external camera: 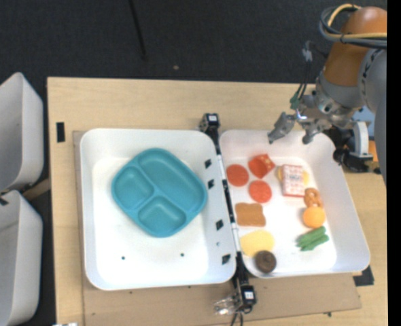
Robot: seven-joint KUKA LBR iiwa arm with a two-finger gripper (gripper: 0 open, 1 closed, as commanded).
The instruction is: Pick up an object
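Nearest, brown puck [264, 261] is looking light and rigid; I'm hovering my gripper [295, 128], fingers spread and holding nothing, at one o'clock, favoring its rim.

Bench [64, 100]: a pale wooden top, lying under both bins, showing bare board along its far edge and its left side.
Left bin [92, 250]: white and shallow, sitting directly on the bench, touching the other bin along the middle seam.
Right bin [346, 229]: white and shallow, sitting directly on the bench's right part, its near right corner reaching the bench's edge.
Black tab [60, 132]: lying on the bench just left of the left bin.
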